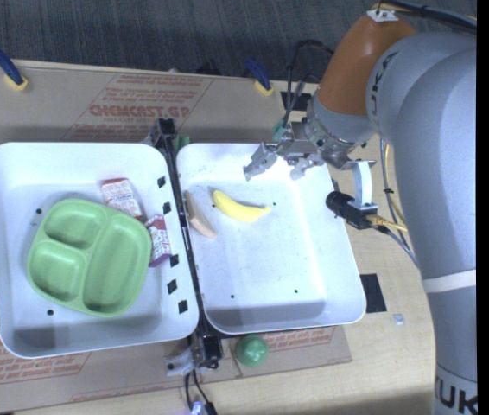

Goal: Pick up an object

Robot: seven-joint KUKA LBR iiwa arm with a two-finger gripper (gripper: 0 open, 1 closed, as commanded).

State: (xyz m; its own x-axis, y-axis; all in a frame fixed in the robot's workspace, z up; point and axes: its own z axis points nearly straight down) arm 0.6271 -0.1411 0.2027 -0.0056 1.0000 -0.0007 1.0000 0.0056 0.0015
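A yellow banana (240, 207) lies in the right bin (314, 301), toward its far left part. A tan stick-like piece (198, 215) lies just left of it, by the bin's left wall. My gripper (277, 164) hangs over the far edge of the right bin, up and to the right of the banana, with its two fingers spread apart and nothing between them. In the left bin (20, 327) rests a green divided plate (89, 256), with a red-and-white packet (120, 196) behind it and a dark red packet (158, 238) at its right side.
A green ball (250, 350) sits on the cardboard in front of the right bin. Black clips (166, 132) join the bins along the middle divider. Blue clamps (9, 67) hold the cardboard at the back. The arm's grey body fills the right side.
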